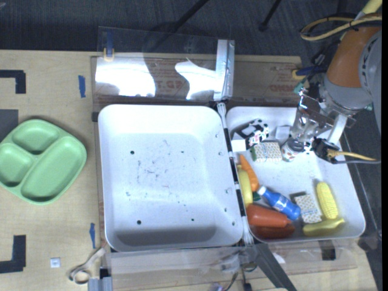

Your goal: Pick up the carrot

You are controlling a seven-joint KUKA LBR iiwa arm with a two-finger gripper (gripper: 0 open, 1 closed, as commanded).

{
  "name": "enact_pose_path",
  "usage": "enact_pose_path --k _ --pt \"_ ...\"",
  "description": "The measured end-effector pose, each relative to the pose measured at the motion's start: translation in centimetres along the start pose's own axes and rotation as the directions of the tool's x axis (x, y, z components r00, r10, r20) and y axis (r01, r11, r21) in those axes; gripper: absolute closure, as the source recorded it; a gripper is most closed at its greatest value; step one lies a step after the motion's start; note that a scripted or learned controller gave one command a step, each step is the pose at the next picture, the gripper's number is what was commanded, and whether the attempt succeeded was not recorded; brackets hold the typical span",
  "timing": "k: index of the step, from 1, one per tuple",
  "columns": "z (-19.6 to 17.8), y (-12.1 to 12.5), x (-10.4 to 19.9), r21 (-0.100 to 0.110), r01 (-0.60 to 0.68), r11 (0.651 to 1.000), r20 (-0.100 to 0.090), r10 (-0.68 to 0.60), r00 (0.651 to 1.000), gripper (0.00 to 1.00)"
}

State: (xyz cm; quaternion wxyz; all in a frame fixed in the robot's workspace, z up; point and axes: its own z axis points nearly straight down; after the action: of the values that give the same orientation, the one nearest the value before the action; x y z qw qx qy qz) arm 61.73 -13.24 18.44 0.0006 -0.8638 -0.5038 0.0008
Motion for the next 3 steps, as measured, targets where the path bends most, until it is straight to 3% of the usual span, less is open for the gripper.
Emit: enact_pose_path --k 1,2,3 --pt "0.7 1.7 -1.3 -0.001 0.021 1.0 0.0 -0.021 1.0 1.0" --pt "-0.2 4.8 1.8 -0.001 0.039 0.999 0.0 -0.039 0.999 1.0" --pt "4.5 1.7 -1.2 -0.025 0.009 1.0 -0.009 -0.009 1.0 1.0"
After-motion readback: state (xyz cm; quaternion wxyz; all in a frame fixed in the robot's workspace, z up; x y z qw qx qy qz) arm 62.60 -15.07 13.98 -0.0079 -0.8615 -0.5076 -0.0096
